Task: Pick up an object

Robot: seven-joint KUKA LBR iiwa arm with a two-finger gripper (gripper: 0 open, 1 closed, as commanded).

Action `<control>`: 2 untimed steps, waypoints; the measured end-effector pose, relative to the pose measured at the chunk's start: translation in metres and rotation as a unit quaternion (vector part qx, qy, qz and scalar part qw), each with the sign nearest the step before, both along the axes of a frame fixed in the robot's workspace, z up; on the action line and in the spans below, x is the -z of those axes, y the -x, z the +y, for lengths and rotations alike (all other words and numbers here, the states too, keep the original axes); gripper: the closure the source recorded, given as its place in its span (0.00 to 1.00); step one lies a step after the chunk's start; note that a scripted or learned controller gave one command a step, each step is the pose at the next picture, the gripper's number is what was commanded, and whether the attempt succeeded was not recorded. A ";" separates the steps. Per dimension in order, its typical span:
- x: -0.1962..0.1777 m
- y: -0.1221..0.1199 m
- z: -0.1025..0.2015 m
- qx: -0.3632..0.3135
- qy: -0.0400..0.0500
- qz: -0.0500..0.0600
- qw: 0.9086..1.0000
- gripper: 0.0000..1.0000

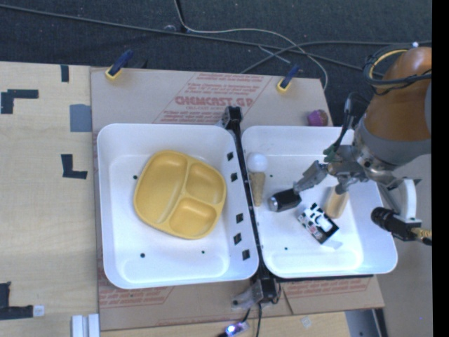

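The right bin (379, 258) holds several small objects. A toy ice-cream cone (257, 177) with a white ball on top lies against the bin's left wall. A short black cylinder (283, 201) lies near the middle, with a black and white block (317, 223) to its right. A tan cylinder (337, 203) lies beside that block. My gripper (327, 183) hangs over the bin's right half, just above the tan cylinder, with its fingers spread apart and nothing between them. One finger (311, 177) slants toward the black cylinder.
A yellow divided plate (181, 193) lies in the left bin (112, 258). A small purple object (318, 117) sits on the cardboard behind the right bin. Clamps (119, 63) hold the cardboard's back edge, and cables run across the dark floor behind.
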State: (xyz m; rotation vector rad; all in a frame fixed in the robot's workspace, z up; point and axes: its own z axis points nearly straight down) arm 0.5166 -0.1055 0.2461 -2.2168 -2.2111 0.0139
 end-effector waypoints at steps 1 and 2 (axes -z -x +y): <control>-0.006 -0.002 0.000 -0.002 0.001 -0.006 1.000 0.00; 0.058 -0.005 0.002 -0.001 0.000 -0.003 1.000 0.00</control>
